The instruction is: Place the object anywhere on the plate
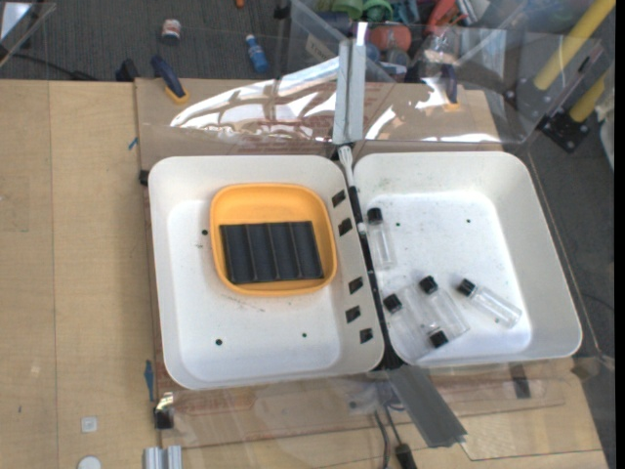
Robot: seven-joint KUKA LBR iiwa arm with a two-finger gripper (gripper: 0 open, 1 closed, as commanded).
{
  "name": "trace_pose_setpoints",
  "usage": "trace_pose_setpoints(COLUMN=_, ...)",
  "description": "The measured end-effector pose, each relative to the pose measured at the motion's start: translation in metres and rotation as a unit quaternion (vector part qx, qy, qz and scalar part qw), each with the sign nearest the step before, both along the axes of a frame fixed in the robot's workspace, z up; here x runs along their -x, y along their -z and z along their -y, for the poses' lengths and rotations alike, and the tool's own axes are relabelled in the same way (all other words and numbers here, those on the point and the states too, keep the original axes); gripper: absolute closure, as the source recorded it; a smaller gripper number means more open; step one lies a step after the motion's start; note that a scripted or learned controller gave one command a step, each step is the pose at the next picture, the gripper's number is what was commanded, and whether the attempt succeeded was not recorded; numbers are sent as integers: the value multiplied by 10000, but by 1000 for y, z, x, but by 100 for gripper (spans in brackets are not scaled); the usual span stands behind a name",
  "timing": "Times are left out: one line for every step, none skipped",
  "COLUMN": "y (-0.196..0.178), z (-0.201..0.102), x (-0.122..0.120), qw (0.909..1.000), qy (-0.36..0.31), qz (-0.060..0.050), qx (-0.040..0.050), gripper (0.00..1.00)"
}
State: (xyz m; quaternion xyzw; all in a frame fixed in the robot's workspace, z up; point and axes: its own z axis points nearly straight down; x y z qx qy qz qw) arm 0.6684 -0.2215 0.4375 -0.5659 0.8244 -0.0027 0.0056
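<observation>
Wooden counter [59, 262] carries two white bins. Four clear black-capped vials [444, 311] lie in the right bin [547, 262], one near the divider, three clustered lower. One orange plate [273, 203] holding a black ridged insert [271, 252] sits in the left bin [186, 340].

Wooden bench [68, 262]; dark floor [88, 18]; clear tub [410, 13], perhaps toys; glare.

Plate [273, 203] with rack [270, 252] in left bin [186, 340]; four vials [439, 306] lying in right bin [508, 203], beside the divider
</observation>
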Motion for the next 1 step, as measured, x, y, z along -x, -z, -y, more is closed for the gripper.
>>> trace_pose_setpoints(y=0, z=0, x=0, qw=9827, qy=-1853, qz=-1, qx=17, gripper=100)
